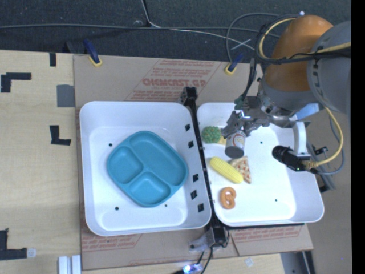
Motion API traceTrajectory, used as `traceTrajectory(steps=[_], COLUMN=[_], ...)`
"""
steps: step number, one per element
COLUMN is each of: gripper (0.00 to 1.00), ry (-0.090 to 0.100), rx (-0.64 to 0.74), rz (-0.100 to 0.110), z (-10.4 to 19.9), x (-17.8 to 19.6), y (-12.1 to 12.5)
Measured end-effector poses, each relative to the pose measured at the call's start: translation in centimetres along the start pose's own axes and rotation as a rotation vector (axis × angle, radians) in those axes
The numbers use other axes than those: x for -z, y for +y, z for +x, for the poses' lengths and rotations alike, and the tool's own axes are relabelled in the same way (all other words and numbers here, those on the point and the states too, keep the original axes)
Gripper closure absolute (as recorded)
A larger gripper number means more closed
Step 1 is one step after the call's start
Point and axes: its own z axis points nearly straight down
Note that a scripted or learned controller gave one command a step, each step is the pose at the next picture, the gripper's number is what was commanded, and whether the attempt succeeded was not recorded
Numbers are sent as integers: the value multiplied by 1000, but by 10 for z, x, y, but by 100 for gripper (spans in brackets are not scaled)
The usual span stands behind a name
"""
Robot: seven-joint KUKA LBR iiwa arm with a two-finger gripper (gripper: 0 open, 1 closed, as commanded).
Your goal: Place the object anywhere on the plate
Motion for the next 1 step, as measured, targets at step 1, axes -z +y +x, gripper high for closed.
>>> traceTrajectory(steps=[1], gripper=[100], ry=[-1], rx=[-1], rz=[2], z=[43], x=[-11], y=[8])
